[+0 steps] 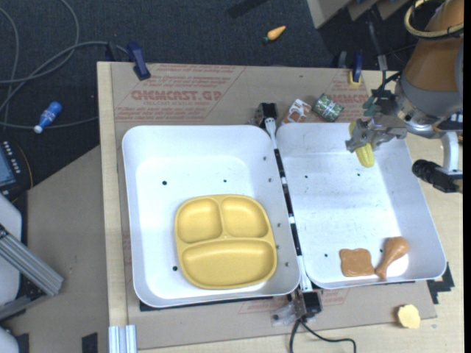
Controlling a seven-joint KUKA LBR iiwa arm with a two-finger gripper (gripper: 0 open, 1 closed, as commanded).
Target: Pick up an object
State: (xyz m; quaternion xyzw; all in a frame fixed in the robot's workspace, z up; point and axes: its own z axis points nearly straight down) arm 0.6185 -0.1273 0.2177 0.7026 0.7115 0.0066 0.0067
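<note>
My gripper [366, 143] hangs over the far right part of the right bin [346, 197]. A small yellow object [365, 155] pokes out below it, pinched between the fingers, which are shut on it. It appears lifted off the bin floor. At the near end of the same bin lie a flat brown toast-like piece [356, 262] and a brown drumstick [392, 255], side by side and well away from the gripper. The left bin [154, 160] holds a yellow divided plate [224, 241].
Behind the bins on the bench sit a small can [328, 107], a little carton [297, 111] and a black item [266, 112]. A yellow lump [408, 315] lies on the bench past the right bin's near corner. Cables and a blue bottle [48, 115] lie on the floor.
</note>
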